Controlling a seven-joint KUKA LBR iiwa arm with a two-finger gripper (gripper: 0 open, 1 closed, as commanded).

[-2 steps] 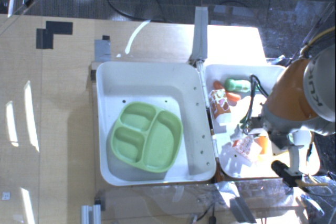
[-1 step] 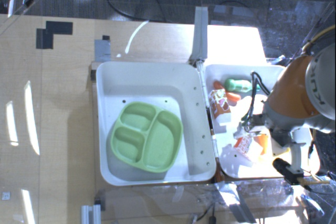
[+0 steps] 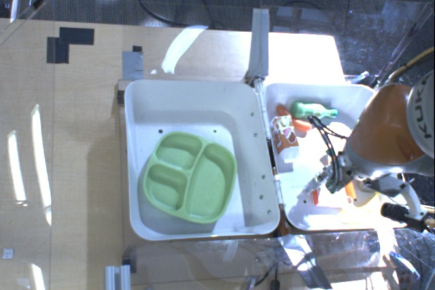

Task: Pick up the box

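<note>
The box [image 3: 285, 134], red and white, lies in the right bin [image 3: 353, 93], pressed close against its left wall, with an orange piece just behind it and a green bottle [image 3: 314, 109] near the back rim. White floor opens to its right. The jaws [image 3: 331, 180] hang low over the front of that bin, well apart from the box; spread or closed, I cannot tell. In the left bin [image 3: 190, 95], a green divided tray [image 3: 189, 176] fills the front corner on the desk [image 3: 61, 166].
</note>
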